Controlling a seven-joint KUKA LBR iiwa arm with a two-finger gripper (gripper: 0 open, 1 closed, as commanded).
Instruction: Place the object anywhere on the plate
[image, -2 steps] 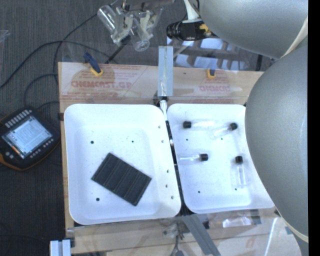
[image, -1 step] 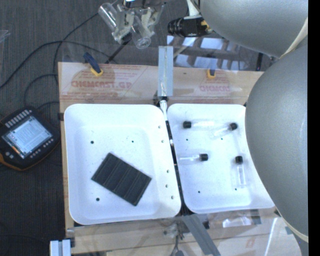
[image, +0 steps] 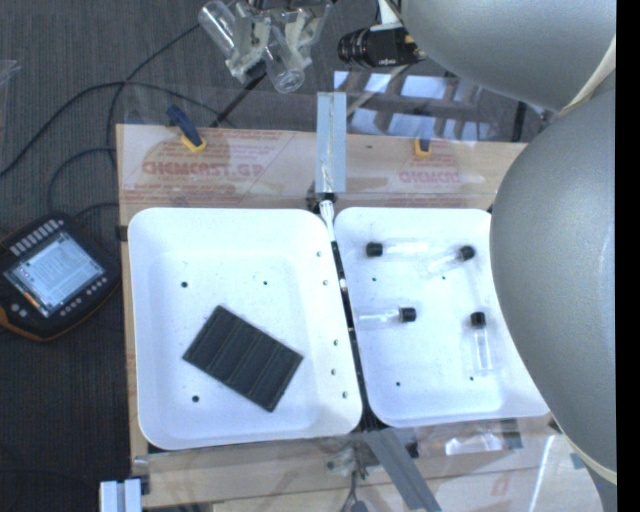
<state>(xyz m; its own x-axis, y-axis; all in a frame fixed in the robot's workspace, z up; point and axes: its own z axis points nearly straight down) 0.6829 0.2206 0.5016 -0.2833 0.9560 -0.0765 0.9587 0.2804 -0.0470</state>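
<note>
A dark ribbed rectangular plate (image: 243, 357) lies flat and askew in the left white bin (image: 160, 240), toward its front. Several clear vials with black caps lie in the right bin (image: 430, 395): one at the back left (image: 392, 247), one at the back right (image: 452, 260), one near the middle (image: 388, 317). Another vial (image: 480, 345) lies by the right side. My gripper (image: 264, 42) hangs high beyond the far edge of the left bin, well away from the plate and the vials. Clear, glassy shapes blur around it, and I cannot make out whether a vial is among them.
The arm's large grey body (image: 570, 300) covers the right bin's right edge and the upper right. An upright metal post (image: 331, 145) stands at the back between the bins. A teach pendant (image: 50, 275) lies left of the bench. Clamps (image: 185, 128) sit on the back board.
</note>
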